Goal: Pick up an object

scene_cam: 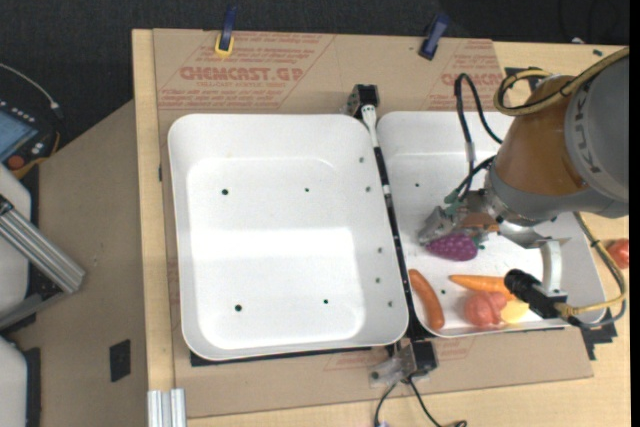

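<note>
Gripper (455, 218) down in right bin (420, 140), mostly hidden under arm's wrist (fingers too small and blurred, can't tell their state). Purple grape bunch (452, 243) right at its tip, touching or nearly; long axis roughly left-right. Beyond: carrot (480, 283) pointing left, red sausage (427, 299) on front-left wall, pink fruit (484, 311), lemon (513, 312) half-covered.

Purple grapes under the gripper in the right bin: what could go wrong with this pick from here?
1. The gripper sits at the edge of the purple grapes, so the bunch may slip out or roll away.
2. The carrot and red sausage lie close by; a sideways push could shove the grapes into them.
3. A dangling black cable crosses the right bin and might snag.
</note>
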Controlling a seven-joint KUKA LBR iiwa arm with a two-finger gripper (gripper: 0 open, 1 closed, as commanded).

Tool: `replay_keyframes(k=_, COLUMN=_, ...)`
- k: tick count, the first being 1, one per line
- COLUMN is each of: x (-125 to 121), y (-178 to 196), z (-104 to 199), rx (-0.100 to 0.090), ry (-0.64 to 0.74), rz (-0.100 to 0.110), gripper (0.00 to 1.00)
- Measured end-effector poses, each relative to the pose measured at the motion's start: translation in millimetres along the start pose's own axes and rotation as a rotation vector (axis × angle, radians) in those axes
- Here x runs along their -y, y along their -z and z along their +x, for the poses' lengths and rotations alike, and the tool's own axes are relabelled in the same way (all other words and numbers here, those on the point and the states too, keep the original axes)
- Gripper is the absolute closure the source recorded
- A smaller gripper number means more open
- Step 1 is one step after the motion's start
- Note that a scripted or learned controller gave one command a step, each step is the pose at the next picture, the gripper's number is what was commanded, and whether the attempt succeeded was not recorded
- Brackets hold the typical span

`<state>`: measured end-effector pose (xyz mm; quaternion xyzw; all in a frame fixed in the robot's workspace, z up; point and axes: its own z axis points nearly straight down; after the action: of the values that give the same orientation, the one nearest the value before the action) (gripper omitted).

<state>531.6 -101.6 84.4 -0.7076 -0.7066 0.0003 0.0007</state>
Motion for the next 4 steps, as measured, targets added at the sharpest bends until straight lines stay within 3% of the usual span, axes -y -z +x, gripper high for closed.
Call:
replay_keyframes(k=2, x=0, y=0, z=0, rx=0.000, ry=0.000, rz=0.000, gripper=0.00)
replay_keyframes(k=3, x=0, y=11, z=0, rx=0.000, ry=-0.001, rz=-0.002, gripper=1.00)
replay_keyframes(k=4, x=0, y=10, z=0, rx=0.000, ry=-0.001, rz=-0.002, gripper=0.00)
